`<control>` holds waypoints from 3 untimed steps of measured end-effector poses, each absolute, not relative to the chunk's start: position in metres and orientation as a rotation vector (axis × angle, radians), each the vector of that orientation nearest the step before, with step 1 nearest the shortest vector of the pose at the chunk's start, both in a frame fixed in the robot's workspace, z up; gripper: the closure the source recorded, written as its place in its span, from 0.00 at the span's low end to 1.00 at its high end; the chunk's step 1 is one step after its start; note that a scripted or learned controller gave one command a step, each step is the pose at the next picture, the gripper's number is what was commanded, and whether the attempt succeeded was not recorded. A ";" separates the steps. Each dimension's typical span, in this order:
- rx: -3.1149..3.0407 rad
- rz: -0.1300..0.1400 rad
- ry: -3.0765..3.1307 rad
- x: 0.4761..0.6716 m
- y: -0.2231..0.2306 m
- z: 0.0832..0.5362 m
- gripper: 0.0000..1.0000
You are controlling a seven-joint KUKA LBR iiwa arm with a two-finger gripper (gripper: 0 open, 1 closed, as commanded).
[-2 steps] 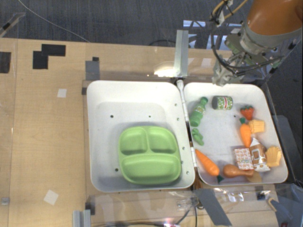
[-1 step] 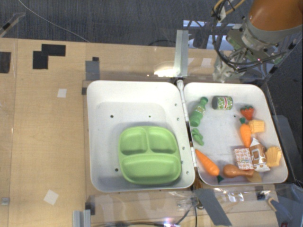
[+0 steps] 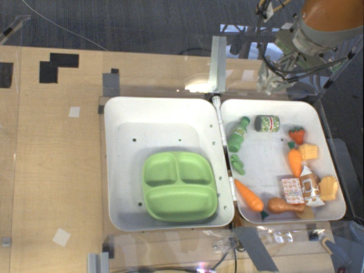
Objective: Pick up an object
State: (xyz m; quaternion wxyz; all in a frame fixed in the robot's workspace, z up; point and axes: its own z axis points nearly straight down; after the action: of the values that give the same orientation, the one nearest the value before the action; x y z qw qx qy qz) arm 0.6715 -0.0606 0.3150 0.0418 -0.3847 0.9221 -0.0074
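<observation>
Two white bins point(image 3: 170, 110) sit on a pale wood table point(image 3: 51, 169) marked with black squares. The divided plate point(image 3: 179, 186) is lime green. Carrots point(image 3: 248, 195) are orange, the bottle point(image 3: 238, 133) green, the carton point(image 3: 292, 190) red-and-white checked, the arm's band point(image 3: 330, 7) orange.

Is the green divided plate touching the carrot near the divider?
Apart. The camera view shows the green plate in the left bin, the carrot in the right bin, the bin walls between them.

In the right bin point(image 3: 273, 152) we see small toy foods: a green bottle point(image 3: 238, 133) at its upper left, a dark can point(image 3: 267, 123) on its side beside it, two orange carrots point(image 3: 248, 195), yellow blocks point(image 3: 308, 151), and cartons point(image 3: 300, 189) lower right.
</observation>
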 end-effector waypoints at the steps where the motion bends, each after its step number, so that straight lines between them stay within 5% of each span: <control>1: -1.384 -0.008 2.807 0.670 -0.120 0.318 1.00; 3: -1.371 -0.020 2.785 0.675 -0.115 0.347 1.00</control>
State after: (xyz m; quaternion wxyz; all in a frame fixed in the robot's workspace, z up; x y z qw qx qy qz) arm 0.6747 -0.1152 0.3471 0.0185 -0.4415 0.8970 -0.0065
